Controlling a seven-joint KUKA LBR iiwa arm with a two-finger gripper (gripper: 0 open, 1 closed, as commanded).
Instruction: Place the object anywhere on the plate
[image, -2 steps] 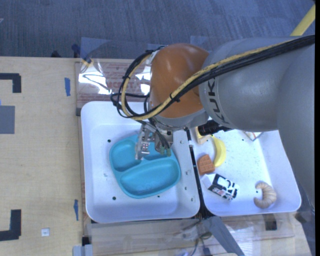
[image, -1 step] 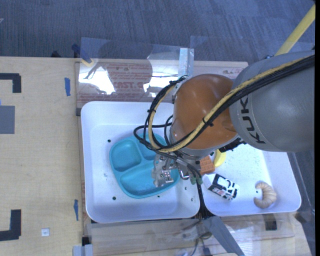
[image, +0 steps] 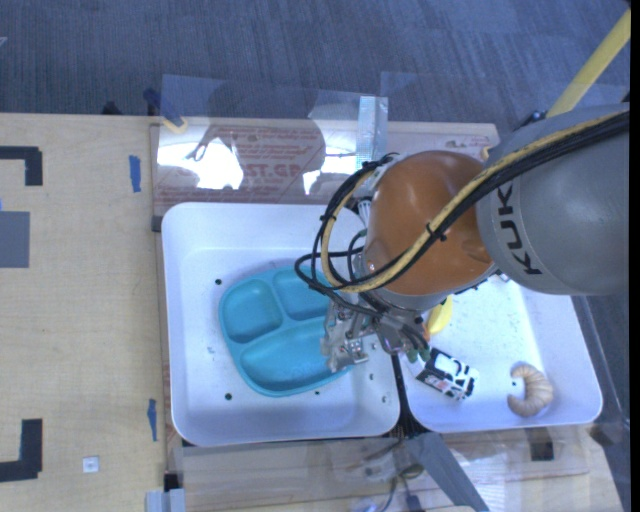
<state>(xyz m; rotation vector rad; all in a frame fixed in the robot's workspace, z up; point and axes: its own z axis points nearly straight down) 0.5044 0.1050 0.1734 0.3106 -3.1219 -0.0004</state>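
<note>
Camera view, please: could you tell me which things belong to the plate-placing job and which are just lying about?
Job:
- blue divided plate, in the left bin
- gripper, over the plate's right edge

Lying about, right bin; any could be the object:
- black-and-white toy
- tan croissant-shaped piece
- yellow item, half hidden by the arm

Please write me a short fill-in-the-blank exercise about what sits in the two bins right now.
1. The blue plate lies in the ____ bin as the camera sees it.
2. The plate is divided into ____ compartments.
3. The croissant lies in the right bin, near its ____ right corner in the view.
4. The tool hovers over the plate's ____ edge in the view.

Missing words: left; three; lower; right
</note>
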